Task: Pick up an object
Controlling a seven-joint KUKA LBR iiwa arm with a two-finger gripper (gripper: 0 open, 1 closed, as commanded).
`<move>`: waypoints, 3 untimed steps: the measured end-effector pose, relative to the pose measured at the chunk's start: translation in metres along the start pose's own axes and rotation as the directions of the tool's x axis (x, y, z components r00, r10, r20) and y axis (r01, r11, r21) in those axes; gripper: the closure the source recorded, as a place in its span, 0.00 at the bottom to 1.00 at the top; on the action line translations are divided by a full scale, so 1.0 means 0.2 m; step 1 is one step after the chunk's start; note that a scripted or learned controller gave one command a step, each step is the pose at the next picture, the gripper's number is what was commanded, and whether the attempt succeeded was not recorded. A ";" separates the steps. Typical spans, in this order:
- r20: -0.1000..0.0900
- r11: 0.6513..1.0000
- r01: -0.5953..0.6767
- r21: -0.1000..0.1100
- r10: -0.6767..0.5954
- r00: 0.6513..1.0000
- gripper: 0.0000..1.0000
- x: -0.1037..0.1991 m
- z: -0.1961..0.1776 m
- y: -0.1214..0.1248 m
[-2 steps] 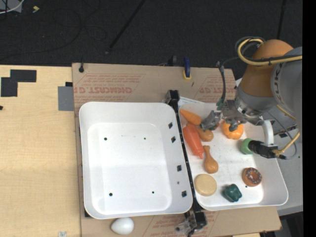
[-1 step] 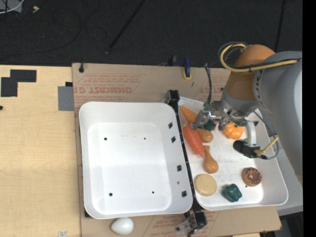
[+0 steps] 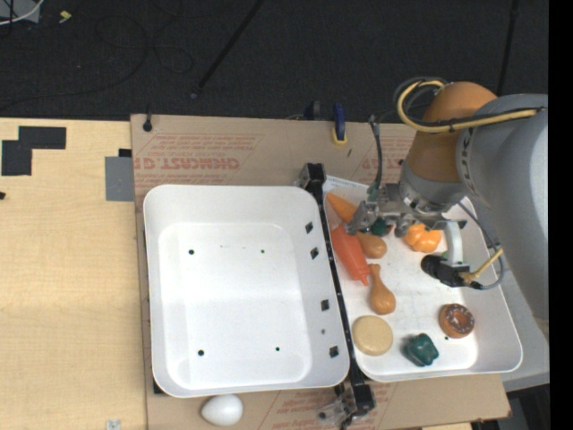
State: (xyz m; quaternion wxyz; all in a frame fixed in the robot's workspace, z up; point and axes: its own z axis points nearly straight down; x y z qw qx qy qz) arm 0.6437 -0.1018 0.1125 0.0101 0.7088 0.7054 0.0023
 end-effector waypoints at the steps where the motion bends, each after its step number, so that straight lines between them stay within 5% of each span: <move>1: 0.002 1.000 -0.001 -0.003 0.001 1.000 0.00 0.01 0.01 0.01; 2: -0.003 1.000 0.000 0.000 0.000 1.000 1.00 0.01 -0.05 0.01; 3: -0.011 1.000 0.004 0.022 -0.004 1.000 1.00 0.01 0.13 -0.24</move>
